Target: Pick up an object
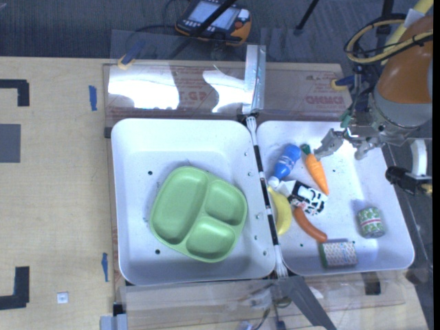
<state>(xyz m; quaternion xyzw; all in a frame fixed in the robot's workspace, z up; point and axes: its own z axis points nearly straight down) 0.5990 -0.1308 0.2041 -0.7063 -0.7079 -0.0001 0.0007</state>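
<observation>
Camera view gives you the right bin (395,253) crowded with small things, any of which could be the object to lift. Nearest the pincer (349,143) is an orange toy carrot (317,174) with a green top, lying at a slant in the bin's upper middle. Just left of it you have a blue bottle (285,162) with a white cap, tilted toward the divider between the bins. Below those sits a small black-and-white cow figure (309,199), touching or nearly touching a yellow banana (280,213) on its left and a second orange piece (310,226), long and curved, beneath it. Near the bin's front wall you see a short can (337,252) lying on its side, and toward the right wall a green-patterned can (370,221), apart from the rest.

Your pincer hangs over the upper right part of this bin, its two fingers spread wide with nothing between them; the left fingertip (326,145) is close to the carrot's green top, though you cannot tell whether it touches. The grey arm with its orange band (405,81) comes in from the right.

In the left bin (130,150) you have a green divided plate (199,213) lying flat near the middle. Both bins rest on the wooden surface (55,184), which bears black markings and bits of blue tape.
</observation>
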